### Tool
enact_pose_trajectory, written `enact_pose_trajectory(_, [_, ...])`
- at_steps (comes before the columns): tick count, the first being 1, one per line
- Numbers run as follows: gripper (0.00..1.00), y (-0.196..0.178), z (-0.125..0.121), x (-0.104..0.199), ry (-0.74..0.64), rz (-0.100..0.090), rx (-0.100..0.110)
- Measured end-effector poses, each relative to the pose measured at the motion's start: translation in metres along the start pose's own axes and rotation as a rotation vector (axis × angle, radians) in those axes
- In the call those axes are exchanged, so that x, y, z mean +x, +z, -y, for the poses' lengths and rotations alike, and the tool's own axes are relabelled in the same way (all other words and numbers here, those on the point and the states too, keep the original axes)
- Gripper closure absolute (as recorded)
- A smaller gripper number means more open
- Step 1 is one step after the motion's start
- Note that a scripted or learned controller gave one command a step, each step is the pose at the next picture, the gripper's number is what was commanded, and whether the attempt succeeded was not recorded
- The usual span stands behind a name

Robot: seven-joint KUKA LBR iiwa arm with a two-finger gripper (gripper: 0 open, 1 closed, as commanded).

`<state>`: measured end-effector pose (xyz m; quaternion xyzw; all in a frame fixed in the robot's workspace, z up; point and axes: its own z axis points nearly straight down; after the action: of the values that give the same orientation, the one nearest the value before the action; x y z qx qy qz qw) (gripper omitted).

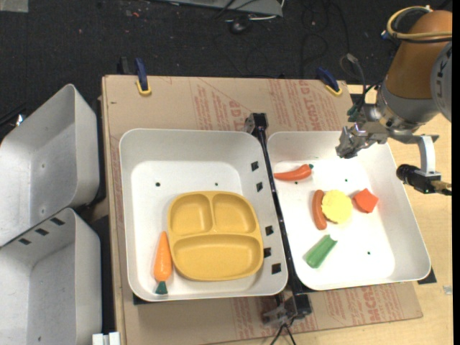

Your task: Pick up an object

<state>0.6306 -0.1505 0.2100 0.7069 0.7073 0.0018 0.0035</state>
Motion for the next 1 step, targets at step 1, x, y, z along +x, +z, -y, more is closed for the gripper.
enact_pose_trajectory(1, [1.00, -0.0221, -0.0013, -0.0001, -0.002, -0.001, 0.003])
